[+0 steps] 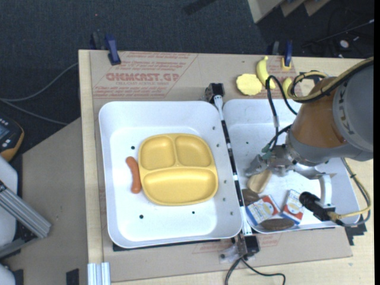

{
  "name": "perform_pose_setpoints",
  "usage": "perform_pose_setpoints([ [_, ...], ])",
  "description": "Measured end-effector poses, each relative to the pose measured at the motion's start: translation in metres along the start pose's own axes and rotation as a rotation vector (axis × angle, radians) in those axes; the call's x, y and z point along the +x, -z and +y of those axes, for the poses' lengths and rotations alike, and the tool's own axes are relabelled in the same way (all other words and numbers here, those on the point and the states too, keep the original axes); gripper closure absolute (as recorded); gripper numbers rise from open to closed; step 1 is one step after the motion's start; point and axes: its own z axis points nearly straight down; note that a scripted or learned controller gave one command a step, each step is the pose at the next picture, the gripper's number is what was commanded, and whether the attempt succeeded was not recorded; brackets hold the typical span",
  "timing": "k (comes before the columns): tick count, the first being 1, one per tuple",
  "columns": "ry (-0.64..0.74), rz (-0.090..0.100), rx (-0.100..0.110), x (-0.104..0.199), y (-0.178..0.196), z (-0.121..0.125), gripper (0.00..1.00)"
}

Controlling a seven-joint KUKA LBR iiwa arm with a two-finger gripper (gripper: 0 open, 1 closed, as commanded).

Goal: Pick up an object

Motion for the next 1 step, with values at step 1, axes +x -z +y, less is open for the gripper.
perform_pose_setpoints([
  [1,-0.002,-0.005,-0.007,-0.0468,0.0003,0.0071,0.0],
])
